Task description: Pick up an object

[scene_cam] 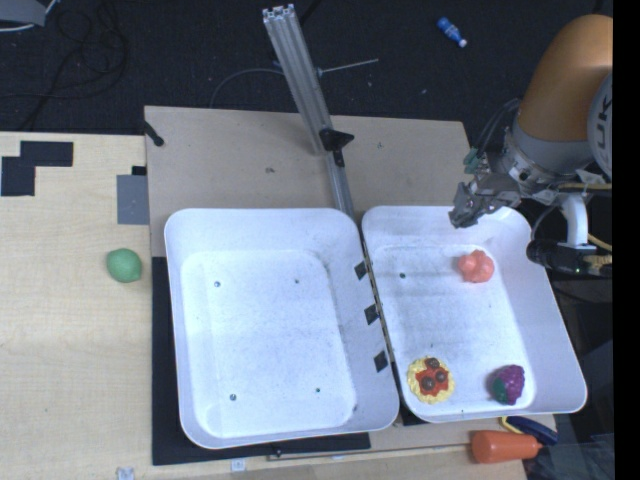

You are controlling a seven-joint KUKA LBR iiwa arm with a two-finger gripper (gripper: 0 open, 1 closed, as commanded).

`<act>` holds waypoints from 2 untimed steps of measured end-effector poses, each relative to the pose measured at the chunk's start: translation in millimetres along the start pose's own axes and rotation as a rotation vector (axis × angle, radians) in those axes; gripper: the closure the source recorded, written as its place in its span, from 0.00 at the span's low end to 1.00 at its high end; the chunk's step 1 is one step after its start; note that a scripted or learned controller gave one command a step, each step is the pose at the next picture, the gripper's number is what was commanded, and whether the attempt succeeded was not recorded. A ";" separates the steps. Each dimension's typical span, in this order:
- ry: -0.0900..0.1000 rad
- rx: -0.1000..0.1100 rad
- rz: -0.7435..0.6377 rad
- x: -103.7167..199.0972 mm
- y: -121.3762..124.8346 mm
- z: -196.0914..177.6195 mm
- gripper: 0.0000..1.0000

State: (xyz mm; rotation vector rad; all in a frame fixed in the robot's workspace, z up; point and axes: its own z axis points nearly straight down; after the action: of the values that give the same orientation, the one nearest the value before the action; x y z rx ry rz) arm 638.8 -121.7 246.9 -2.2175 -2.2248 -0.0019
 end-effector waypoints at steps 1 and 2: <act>0.000 0.000 0.001 48.6 -23.2 -7.0 1.00; 0.000 0.001 0.001 94.9 -35.9 -7.8 1.00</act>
State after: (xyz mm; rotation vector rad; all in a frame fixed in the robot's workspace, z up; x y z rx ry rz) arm 602.6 -26.9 254.8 -2.2183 -2.2237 -0.0008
